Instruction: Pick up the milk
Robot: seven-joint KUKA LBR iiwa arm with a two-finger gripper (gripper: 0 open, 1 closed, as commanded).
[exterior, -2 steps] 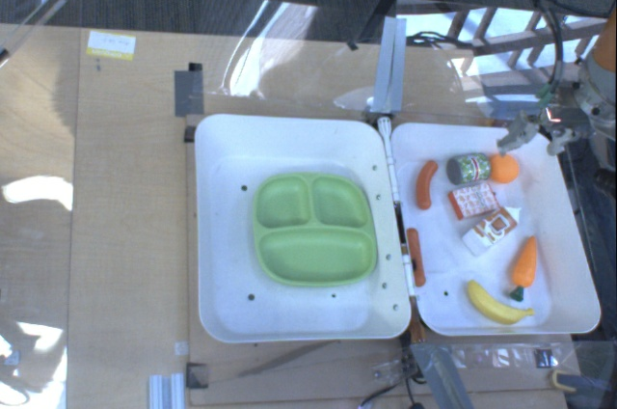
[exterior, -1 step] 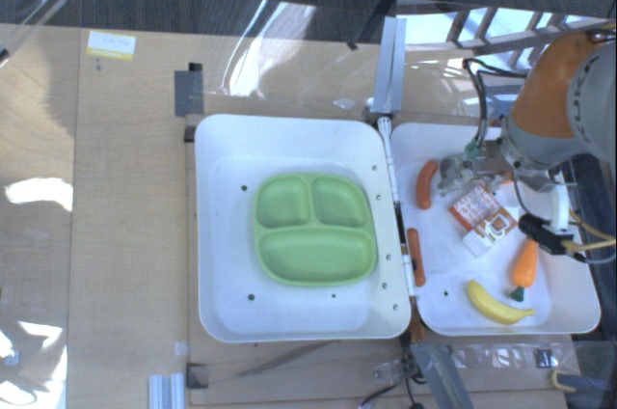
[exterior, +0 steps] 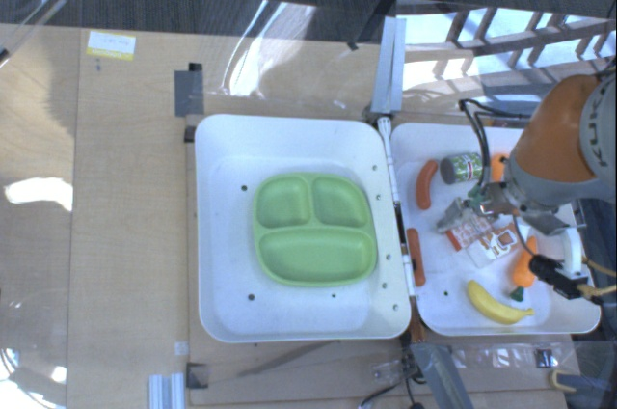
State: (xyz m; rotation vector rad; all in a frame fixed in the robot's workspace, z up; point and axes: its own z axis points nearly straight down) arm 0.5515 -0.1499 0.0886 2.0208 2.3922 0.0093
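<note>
Wooden table carries two white bins. Small red-and-white milk carton lies flat in the right bin, at nine o'clock from the claw, whose state cannot be told. It should descend squarely across the carton, avoiding the red sausage.

Left bin: mostly taken by green divided plate at centre; open white floor along all 4 walls.
Right bin: crowded; milk carton mid-bin, hemmed by claw and arm from above right.
Back of right bin: green can and sausage close together.
Divider side: 2nd sausage lying along the wall.
Front of right bin: banana and carrot; bare floor at front-left corner.
Desk: wide clear stretch left of the bins.
</note>
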